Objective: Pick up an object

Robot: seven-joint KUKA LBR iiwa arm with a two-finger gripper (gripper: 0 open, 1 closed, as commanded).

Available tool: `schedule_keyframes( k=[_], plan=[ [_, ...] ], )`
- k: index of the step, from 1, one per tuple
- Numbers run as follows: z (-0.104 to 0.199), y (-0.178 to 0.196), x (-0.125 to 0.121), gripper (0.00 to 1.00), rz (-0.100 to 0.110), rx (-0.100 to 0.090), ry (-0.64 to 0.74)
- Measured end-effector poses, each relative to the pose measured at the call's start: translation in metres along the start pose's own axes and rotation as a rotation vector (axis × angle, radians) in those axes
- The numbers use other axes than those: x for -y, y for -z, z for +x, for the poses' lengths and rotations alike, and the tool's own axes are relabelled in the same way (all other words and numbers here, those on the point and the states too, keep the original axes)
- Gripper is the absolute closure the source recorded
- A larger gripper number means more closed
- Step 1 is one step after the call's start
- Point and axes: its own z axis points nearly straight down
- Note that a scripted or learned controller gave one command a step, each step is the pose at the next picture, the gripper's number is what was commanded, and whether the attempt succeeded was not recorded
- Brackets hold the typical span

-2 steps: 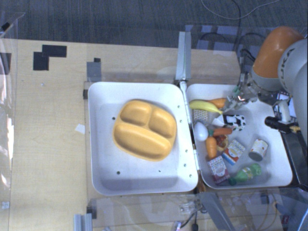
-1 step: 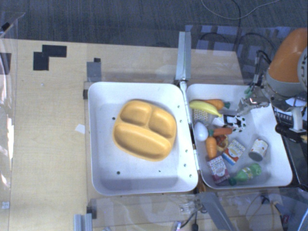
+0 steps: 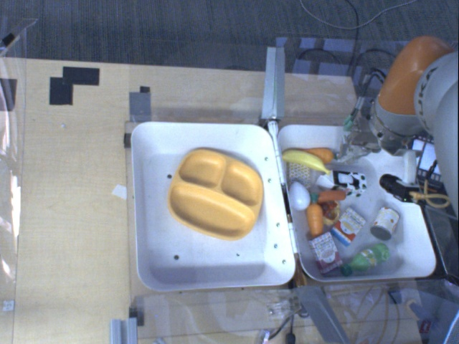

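The right bin point(image 3: 424, 261) holds several small things: a yellow banana point(image 3: 304, 161), a white egg point(image 3: 299, 196), an orange carrot point(image 3: 315, 220), a black-and-white spotted toy point(image 3: 351, 180), a small tin can point(image 3: 384, 223), two little cartons point(image 3: 349, 225) and a green bottle point(image 3: 368, 258). My gripper point(image 3: 351, 146) hangs over the back of this bin, just right of the banana and above the spotted toy. Nothing shows between its fingers.
The left bin point(image 3: 159, 253) bears a large yellow divided plate point(image 3: 216, 193) in its middle. A metal post point(image 3: 273, 84) stands between the bins at the back. Black tape marks point(image 3: 72, 83) lie on the bench at the far left.
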Motion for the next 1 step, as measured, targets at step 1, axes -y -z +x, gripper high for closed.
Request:
schedule_keyframes(
  k=[1],
  plan=[
    [0.0000, 0.0003, -0.0001, 0.00, -0.001, 0.000, 0.000]
  ],
)
